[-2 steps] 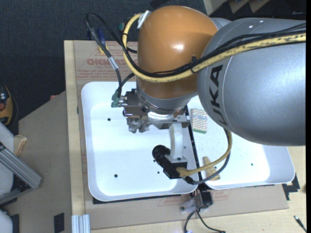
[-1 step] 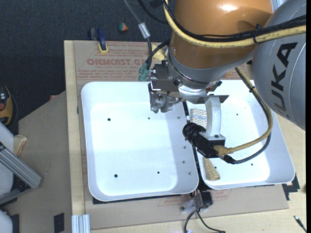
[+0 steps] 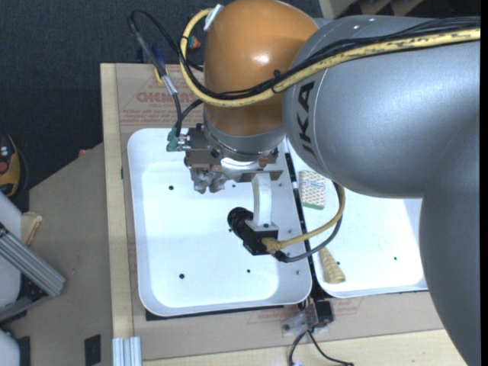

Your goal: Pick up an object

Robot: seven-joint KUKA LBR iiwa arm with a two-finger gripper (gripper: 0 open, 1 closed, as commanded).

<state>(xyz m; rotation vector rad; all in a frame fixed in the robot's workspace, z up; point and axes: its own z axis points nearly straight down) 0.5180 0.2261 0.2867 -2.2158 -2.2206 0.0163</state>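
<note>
My gripper (image 3: 203,180) hangs low over the back of the left bin (image 3: 191,269), under the orange wrist band. I see nothing between it and the bin floor. In the right bin (image 3: 381,254), a pale object with a green dotted pattern (image 3: 313,190) lies by the left wall, partly under the arm. Near the same bin's front left corner lies a small tan ridged piece (image 3: 332,267). The arm hides most of the right bin.
The divider between the two bins (image 3: 299,212) runs just right of the gripper. The wooden bench (image 3: 114,204) borders the left bin. A cable plug (image 3: 316,315) sits at the bench's front edge.
</note>
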